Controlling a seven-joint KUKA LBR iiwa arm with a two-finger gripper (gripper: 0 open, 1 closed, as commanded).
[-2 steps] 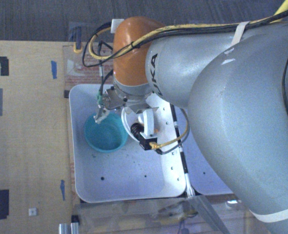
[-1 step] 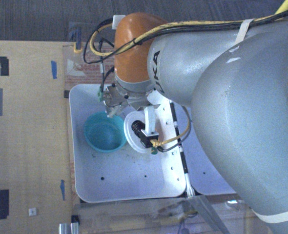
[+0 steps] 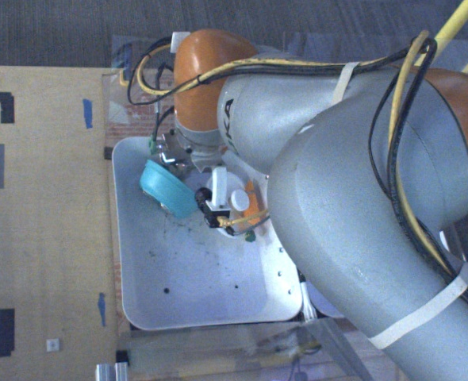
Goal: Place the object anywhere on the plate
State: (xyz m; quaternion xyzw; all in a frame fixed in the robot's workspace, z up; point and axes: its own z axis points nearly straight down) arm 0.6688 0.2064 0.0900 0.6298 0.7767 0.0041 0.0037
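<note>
A light blue plate (image 3: 169, 189) stands tilted in the upper left part of the white bin (image 3: 202, 292), one edge raised toward the wrist. My gripper (image 3: 169, 155) is just above the plate's upper edge, close to or touching it; the wrist hides the contact. An orange object (image 3: 253, 203) with a small green piece (image 3: 250, 235) below it lies right of the plate, close under the arm.
The big grey arm covers the right half of the view and the second bin, of which a sliver (image 3: 323, 302) shows. A tan board (image 3: 44, 213) lies left of the bin. Dark specks dot the bin floor in front.
</note>
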